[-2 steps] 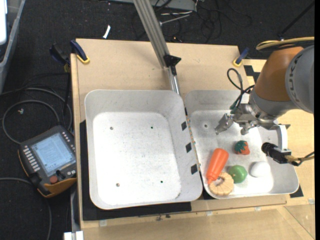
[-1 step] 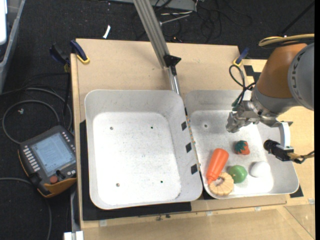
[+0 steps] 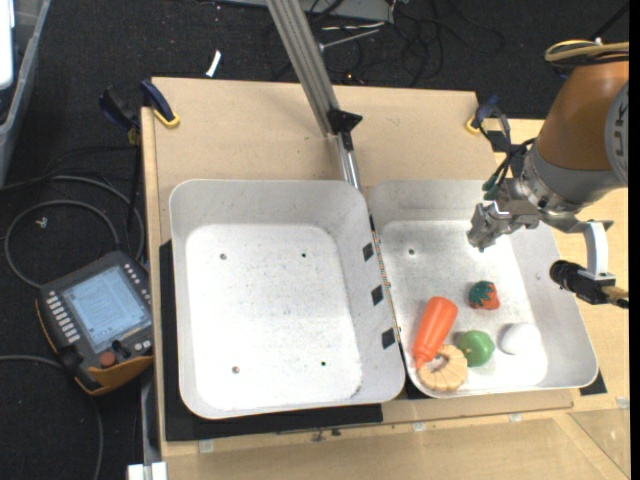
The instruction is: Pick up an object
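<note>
The table (image 3: 300,118), a pale wooden board, runs to the near edge of the view and carries two shallow white bins side by side. The left bin (image 3: 200,218) is the larger-looking of the pair; its floor shows only dark speckles and four small holes. The right bin (image 3: 420,218) holds five objects, all gathered toward its near side. Largest is one orange carrot (image 3: 434,328), lying at a slant with its thick end pointing away from the camera. At its near tip sits one tan, ridged round piece (image 3: 443,370), touching the carrot and close to the bin's front rim. Just beside that is one green ball (image 3: 477,347), and to its right, slightly apart, one white ball (image 3: 518,339). Smallest is one red strawberry-like piece with a green top (image 3: 485,295), lying alone behind the green ball. The arm's hand (image 3: 484,230) hangs above the far part of the right bin, well apart from the strawberry and the rest of the objects; nothing is seen between its fingers, and whether they are spread or closed cannot be told from this angle.
</note>
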You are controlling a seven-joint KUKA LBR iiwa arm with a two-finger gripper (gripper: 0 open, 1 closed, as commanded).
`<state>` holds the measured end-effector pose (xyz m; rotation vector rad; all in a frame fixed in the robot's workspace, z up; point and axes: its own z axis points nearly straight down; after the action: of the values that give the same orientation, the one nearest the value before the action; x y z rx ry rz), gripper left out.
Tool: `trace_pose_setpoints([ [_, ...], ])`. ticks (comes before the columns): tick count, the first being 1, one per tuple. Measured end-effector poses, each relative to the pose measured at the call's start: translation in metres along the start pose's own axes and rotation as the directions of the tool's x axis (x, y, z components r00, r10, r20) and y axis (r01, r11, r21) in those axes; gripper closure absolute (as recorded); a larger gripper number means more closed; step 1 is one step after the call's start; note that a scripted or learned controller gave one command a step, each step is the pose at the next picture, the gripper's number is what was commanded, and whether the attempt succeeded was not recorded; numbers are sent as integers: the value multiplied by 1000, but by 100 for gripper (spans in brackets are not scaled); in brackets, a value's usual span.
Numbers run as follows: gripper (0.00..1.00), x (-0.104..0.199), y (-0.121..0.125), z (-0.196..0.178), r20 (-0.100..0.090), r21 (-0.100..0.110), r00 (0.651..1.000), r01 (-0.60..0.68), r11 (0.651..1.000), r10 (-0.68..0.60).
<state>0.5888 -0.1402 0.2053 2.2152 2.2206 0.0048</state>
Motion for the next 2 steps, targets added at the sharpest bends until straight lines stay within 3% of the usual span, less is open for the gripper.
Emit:
trace_pose_setpoints([
  [1,100,-1,1,-64,1,-2,1000,1,1000,-1],
  [2,100,-1,2,-84,0,2,1000,1,1000,-1],
])
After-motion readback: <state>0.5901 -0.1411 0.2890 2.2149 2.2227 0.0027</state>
